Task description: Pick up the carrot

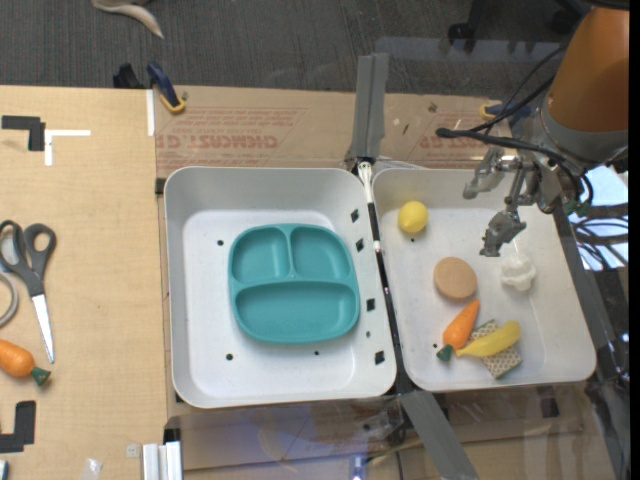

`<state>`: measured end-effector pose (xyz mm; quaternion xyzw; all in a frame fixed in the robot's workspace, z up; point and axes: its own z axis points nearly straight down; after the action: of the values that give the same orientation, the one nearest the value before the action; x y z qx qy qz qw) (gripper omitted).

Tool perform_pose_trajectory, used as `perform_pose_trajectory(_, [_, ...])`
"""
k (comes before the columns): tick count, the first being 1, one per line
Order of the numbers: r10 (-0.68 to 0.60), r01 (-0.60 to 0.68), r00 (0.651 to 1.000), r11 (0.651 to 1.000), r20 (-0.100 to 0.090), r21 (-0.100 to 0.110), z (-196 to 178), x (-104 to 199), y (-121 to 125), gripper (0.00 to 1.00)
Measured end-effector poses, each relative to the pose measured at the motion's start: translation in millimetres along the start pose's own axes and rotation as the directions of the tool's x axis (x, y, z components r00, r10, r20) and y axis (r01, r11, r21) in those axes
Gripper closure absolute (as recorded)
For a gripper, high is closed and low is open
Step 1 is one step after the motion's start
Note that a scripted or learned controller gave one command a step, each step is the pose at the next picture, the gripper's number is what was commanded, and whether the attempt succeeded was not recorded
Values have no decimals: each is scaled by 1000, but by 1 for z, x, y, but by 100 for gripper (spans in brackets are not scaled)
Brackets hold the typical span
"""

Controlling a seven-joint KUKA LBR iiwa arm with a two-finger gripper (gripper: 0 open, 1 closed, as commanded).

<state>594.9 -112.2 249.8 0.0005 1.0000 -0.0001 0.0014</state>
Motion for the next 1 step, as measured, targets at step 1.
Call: perform_pose_trajectory(1, [45, -45, 999, 999, -3, 0, 123, 68, -3, 0])
